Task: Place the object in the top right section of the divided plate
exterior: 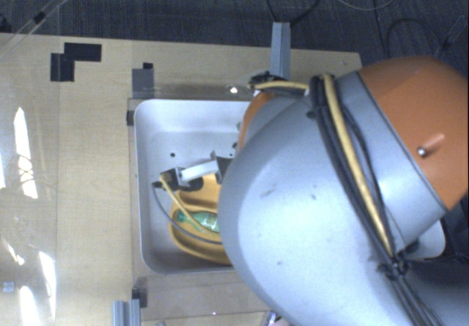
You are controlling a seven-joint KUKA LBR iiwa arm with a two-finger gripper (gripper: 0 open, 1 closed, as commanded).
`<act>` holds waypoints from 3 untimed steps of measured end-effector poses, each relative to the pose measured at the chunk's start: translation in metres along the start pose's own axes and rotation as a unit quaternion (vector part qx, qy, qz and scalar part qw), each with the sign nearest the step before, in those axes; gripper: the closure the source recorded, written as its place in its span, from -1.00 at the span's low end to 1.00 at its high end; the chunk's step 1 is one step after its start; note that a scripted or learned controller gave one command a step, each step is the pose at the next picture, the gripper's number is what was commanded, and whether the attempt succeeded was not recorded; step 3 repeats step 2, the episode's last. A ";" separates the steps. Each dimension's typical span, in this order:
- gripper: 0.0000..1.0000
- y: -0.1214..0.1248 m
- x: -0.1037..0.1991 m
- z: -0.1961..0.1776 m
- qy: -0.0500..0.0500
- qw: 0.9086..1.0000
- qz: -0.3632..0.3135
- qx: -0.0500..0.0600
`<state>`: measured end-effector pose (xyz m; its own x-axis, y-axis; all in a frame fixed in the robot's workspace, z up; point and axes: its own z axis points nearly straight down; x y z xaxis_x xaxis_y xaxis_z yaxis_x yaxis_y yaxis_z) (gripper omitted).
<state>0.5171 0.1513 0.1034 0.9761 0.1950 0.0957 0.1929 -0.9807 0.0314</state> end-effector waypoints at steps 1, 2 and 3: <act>-1.00 -0.023 0.004 0.001 -0.003 1.000 0.001 0.004; -1.00 -0.010 0.010 -0.031 -0.031 0.999 -0.001 0.011; -1.00 -0.010 0.010 -0.031 -0.031 0.999 -0.001 0.011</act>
